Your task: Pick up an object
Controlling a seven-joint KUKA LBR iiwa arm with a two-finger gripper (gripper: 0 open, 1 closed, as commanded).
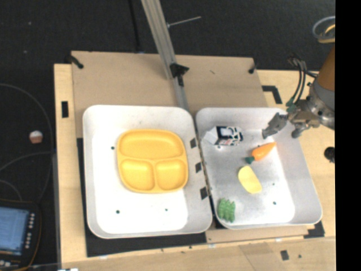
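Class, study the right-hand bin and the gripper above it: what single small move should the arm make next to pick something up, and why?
Probably lower the gripper toward the toy carrot. It is the nearest item, lying just below and left of the gripper in the right bin, apart from the yellow piece, and nothing is held yet.

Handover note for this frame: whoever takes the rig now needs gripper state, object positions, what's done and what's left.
Gripper: fingers open, holding nothing, above the right bin's upper right part.
Right bin contents: toy carrot just below the gripper, yellow lemon-like piece mid-bin, green piece near the bottom left corner, black-and-white item upper left.
Left bin: yellow divided tray.
Done: nothing picked.
Left: grasp and lift one object.
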